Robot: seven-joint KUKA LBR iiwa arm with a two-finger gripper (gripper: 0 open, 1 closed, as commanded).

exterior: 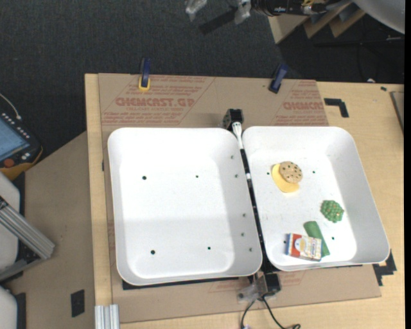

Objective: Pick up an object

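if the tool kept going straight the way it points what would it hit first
Probably just the dark floor: the blurred tool hangs past the bench's far edge and seems aimed toward the picture's left, though depth is unclear.

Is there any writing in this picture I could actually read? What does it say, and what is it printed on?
"CHEMCAST" and a short blurred bit after it: red print on the brown board, above the left bin.
The same red print, cut off by the right bin, shows again at the board's right.
Small packet in the right bin: red and white print, too small to read.
Blue screen at the left edge: nothing legible.
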